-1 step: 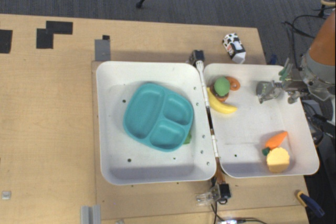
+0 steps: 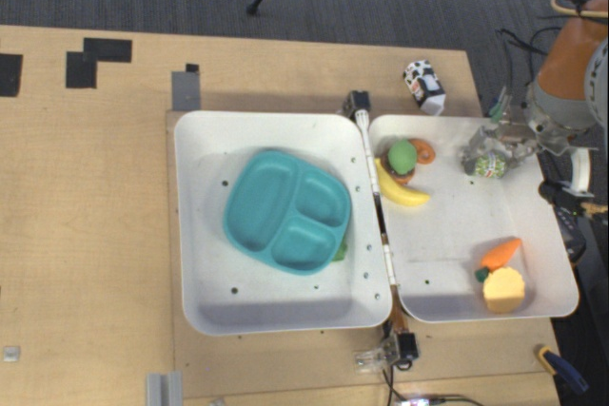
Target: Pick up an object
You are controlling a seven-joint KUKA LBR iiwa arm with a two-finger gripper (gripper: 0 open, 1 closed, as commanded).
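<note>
Left bin point(image 2: 205, 233): teal divided plate point(image 2: 288, 212) lying tilted in the middle. Right bin point(image 2: 447, 285): banana point(image 2: 401, 192) by the left wall with a green round item point(image 2: 402, 157) touching its upper end; carrot point(image 2: 500, 254) and yellow block point(image 2: 504, 290) near the front right corner. Gripper point(image 2: 491, 157) sits low over the far right part of this bin, around a small green-white object point(image 2: 490, 168); finger state cannot be told. Black-and-white carton point(image 2: 424, 86) lies on the bench behind the bins

Two bins point(image 2: 190, 204), one plate point(image 2: 287, 211) (teal), one banana point(image 2: 404, 195).
</note>
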